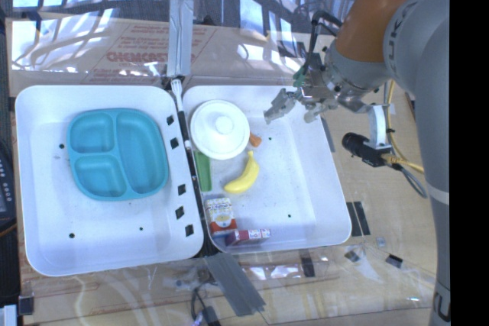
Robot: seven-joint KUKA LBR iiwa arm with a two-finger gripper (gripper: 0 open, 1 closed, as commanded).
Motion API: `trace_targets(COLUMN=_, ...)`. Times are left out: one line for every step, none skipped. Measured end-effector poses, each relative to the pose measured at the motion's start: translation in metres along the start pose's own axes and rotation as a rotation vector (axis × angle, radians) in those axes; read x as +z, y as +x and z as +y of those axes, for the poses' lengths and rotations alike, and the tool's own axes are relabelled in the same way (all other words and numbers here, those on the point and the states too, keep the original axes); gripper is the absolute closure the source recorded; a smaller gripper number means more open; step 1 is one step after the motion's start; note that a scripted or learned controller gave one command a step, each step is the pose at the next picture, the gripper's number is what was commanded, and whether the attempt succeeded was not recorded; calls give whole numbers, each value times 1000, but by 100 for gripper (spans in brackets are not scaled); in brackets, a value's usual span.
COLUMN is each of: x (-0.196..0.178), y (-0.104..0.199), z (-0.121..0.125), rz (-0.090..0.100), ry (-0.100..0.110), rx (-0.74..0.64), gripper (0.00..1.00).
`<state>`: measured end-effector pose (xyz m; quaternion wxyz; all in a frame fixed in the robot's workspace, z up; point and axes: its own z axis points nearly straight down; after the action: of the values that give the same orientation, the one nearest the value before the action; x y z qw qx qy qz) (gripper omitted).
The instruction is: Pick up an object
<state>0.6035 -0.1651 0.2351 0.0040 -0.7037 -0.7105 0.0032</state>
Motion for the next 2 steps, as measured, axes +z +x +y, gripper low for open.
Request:
trace_targets(x=102, y=20, z=-5, rz=1, ry=1, rx=-202, gripper=0)
trace_targets(x=146, y=17, z=-39, rz=0, ry=-5, rx=-197, gripper=0)
